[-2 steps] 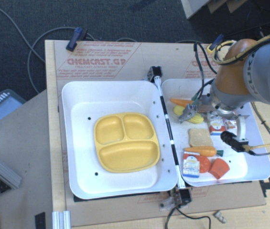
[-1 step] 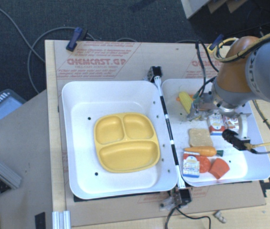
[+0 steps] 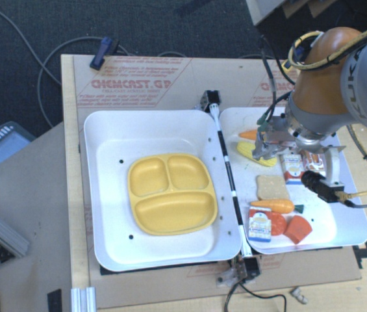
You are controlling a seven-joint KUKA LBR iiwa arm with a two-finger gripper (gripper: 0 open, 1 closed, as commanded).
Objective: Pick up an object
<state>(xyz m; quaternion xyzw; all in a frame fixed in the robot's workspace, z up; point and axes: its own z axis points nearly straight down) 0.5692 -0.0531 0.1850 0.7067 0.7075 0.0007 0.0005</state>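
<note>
Two white bins sit side by side on the counter (image 3: 73,194), meeting along a seam that runs from upper centre to lower centre of the frame.

**Left bin** (image 3: 105,142): holds one yellow tray (image 3: 170,194) with three compartments, set at the bin's centre. Open floor surrounds the tray on all four sides, widest along the left and upper walls.

**Right bin** (image 3: 349,229): crowded. The arm (image 3: 329,77) enters from the upper right and covers the bin's upper half. The jaws (image 3: 264,149) hang over the upper left part of this bin, directly above a yellow item (image 3: 249,151). Whether the jaws are spread or pressed together cannot be told. Nothing is seen between them.

**Count, right bin:**
- carrots: two, one (image 3: 249,135) at the upper left near the wall, one (image 3: 272,206) across the lower middle
- yellow item: one
- bread slice (image 3: 273,187): one, touching the lower carrot's upper side
- small cartons: two, one (image 3: 260,225) at the lower left, one (image 3: 293,169) below the wrist
- red pieces: two, one (image 3: 298,228) near the lower wall, one (image 3: 278,225) beside the lower carton

Free room in this bin lies along the right wall and lower right corner.

**Writing:** red print on the board (image 3: 138,83) behind the bins reads roughly "CHEMCAST GP"; the smaller lines are illegible. Carton labels are too small to read.
</note>
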